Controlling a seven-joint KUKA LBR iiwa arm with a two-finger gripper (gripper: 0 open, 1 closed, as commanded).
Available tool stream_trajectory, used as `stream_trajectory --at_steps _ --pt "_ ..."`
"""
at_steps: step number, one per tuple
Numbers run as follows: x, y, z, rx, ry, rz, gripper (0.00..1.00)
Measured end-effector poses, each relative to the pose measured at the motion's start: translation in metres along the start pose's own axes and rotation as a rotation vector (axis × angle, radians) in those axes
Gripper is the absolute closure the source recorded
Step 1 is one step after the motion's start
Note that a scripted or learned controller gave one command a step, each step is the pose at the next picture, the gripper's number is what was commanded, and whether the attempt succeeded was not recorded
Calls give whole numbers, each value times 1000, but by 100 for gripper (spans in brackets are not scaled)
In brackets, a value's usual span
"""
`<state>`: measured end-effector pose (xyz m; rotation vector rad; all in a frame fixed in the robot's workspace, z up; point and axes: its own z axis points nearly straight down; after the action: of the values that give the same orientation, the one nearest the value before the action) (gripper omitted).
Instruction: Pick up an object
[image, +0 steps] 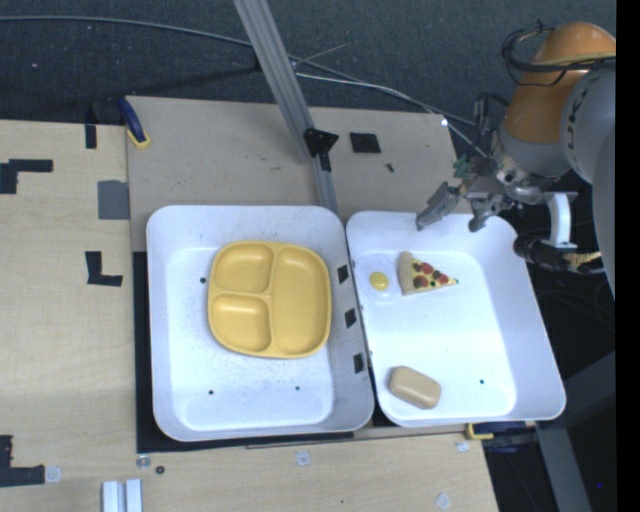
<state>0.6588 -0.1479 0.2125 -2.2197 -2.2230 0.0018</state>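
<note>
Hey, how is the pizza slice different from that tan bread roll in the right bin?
The pizza slice is a flat wedge with red and dark toppings; the bread roll is a plain tan, rounded lump. The slice lies in the far half of the right bin, beside a small yellow piece; the roll sits alone near the front edge. The slice lies nearer the tool. Both rest untouched on the bin floor.

Arm (590, 110): grey rounded housing, orange band (560, 75) across the upper segment. Black cables loop over its top. Gripper (455, 212): two dark grey fingers (433, 212), metallic wrist hardware, white bracket beside.
</note>
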Motion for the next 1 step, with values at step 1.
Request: stream_trajectory --at_steps 1 --pt "2 5 63 4 -1 -1 0"
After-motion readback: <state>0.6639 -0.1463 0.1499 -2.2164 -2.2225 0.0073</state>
